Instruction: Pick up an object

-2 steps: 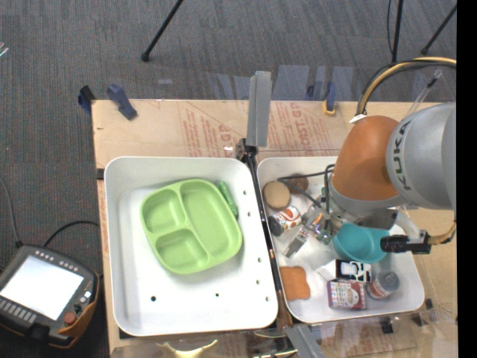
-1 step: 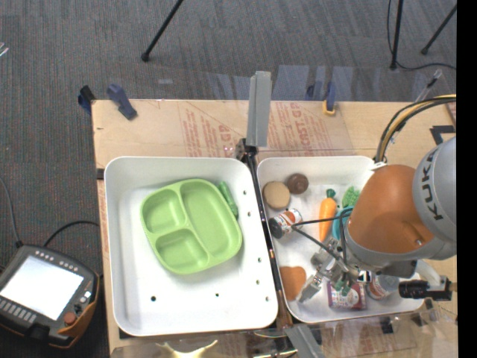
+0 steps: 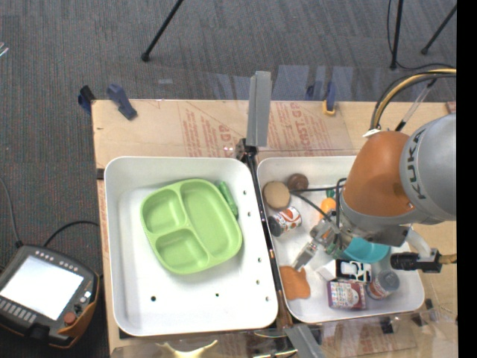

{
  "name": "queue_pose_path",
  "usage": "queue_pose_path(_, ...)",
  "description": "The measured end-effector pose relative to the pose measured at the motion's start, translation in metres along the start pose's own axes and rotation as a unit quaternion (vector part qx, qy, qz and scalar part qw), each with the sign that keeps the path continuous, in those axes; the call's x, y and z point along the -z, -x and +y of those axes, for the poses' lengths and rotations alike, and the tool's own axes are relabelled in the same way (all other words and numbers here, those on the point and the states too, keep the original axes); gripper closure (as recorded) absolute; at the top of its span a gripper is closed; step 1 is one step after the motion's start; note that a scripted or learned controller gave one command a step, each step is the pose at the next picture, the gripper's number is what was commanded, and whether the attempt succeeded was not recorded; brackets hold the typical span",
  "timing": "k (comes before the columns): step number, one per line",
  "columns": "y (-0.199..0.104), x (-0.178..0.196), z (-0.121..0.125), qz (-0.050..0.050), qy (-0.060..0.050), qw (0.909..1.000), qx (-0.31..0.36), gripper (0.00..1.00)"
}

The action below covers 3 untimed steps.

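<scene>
My gripper (image 3: pixel 310 253) reaches down into the right bin (image 3: pixel 313 162) from the grey and orange arm. It hangs near the bin's middle, just above an orange flat piece (image 3: pixel 294 283) and right of a red and white can (image 3: pixel 287 218). Nothing shows clearly in its grasp. A tan ball (image 3: pixel 276 194) and a smaller brown ball (image 3: pixel 298 181) lie at the bin's back left. A teal cup (image 3: pixel 367 250), a purple box (image 3: pixel 346 294) and a small tin (image 3: pixel 384 283) sit under the arm at the front right. The arm hides part of this bin.
The left bin (image 3: pixel 119 200) holds a green divided plate (image 3: pixel 192 226) with a green utensil (image 3: pixel 228 198) along its right rim. A small orange item (image 3: pixel 329 202) lies beside the wrist. A grey post (image 3: pixel 259 110) stands behind the bins' shared wall.
</scene>
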State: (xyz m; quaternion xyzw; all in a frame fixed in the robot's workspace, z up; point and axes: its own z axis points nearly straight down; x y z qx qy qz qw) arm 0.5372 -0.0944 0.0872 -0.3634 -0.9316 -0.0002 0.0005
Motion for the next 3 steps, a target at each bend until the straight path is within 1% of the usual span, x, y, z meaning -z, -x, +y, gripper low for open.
queue_pose_path(1, 0.054, 0.0, 0.044, 0.0, 0.0, 0.9944, -0.106, 0.0)
queue_pose_path(2, 0.053, 0.01, 0.045, -0.001, 0.0, 0.9947, -0.103, 1.0)
queue_pose_path(3, 0.054, 0.107, 0.103, -0.005, 0.005, 0.9986, -0.052, 1.0)
